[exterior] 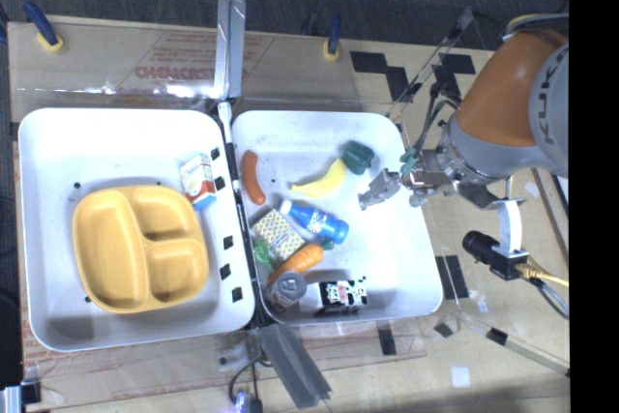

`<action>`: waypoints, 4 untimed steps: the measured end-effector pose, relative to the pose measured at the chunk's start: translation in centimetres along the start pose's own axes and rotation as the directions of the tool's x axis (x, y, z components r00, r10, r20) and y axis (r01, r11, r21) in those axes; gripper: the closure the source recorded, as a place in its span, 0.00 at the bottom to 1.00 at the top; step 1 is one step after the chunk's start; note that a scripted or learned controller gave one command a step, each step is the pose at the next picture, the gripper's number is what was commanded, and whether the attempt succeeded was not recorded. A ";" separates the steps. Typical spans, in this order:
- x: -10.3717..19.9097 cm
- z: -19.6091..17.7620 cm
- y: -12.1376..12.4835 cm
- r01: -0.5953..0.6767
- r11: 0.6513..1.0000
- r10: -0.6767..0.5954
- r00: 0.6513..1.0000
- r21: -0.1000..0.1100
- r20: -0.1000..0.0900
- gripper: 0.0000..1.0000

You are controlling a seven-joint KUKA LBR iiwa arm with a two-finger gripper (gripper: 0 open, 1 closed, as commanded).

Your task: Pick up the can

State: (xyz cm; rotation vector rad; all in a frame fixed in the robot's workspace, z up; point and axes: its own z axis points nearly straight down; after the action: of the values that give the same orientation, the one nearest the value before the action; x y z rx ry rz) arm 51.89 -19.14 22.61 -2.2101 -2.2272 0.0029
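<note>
Near right bin's front edge (left corner), can (288,287)

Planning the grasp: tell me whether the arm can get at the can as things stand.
Probably yes, but tightly. The can stands uncovered in the right bin's near-left corner, with the carrot touching it and the bin wall close by.
</note>
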 end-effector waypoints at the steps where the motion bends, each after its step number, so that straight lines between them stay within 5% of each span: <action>1: 0.0 0.0 0.0 0.000 1.000 0.000 1.000 0.000 0.000 0.00; 2: 3.6 11.7 -2.8 -0.199 0.980 0.199 0.980 -0.024 0.002 0.00; 3: 4.7 13.5 6.8 -0.206 0.979 0.206 0.979 -0.001 -0.001 0.00; 4: 6.9 13.5 4.8 -0.213 0.977 0.213 0.977 0.001 0.000 0.00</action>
State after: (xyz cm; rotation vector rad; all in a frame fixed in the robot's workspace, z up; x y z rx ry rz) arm 56.62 -12.14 9.09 -2.4356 -1.9768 0.0048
